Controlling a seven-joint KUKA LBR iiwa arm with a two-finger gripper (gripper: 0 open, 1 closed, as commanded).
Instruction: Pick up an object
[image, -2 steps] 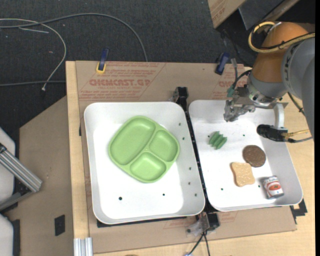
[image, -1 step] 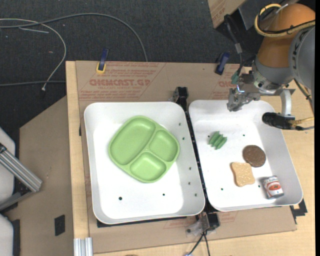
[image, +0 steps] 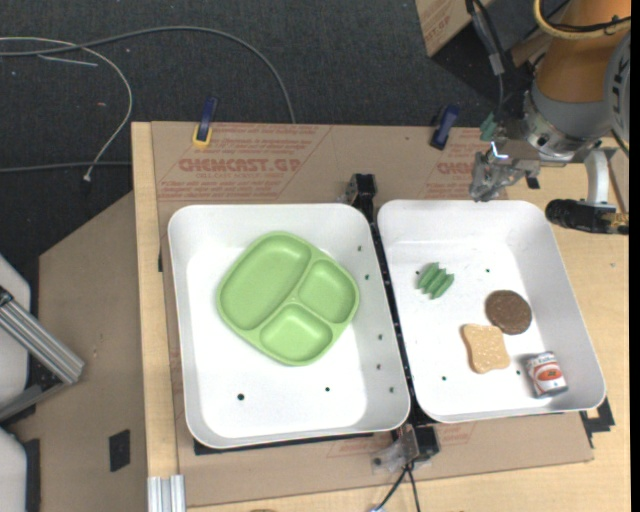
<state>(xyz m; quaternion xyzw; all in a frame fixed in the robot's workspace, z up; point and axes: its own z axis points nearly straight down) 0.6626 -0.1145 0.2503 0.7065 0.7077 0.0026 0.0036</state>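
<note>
White plastic, two shallow bins side by side on a brown cardboard-covered bench (image: 150, 300).

Right bin (image: 570, 300), nearest corner: a small can (image: 546, 375) lying on its side, red-and-white label, print too small to read. Just beside it, toward the bin's middle, a tan toast-shaped piece (image: 486, 348) with a rough, speckled face. Touching or nearly touching its upper right corner, a flat dark brown disc (image: 509, 312); whether the two overlap cannot be judged. Further back and to the left, well apart from those three, a small green ribbed piece (image: 435, 280), its exact shape hard to make out.

Left bin (image: 190, 380): a light green divided plate (image: 288, 297) with three compartments, sitting turned at an angle near the bin's centre.

Far side: the gripper (image: 487, 187) hangs over the right bin's back rim, above bare cardboard, well apart from every object. It is small and dark against clutter; cannot tell how it is set, and nothing visible in it. The arm above it is cut off by the top and right edges.
</note>
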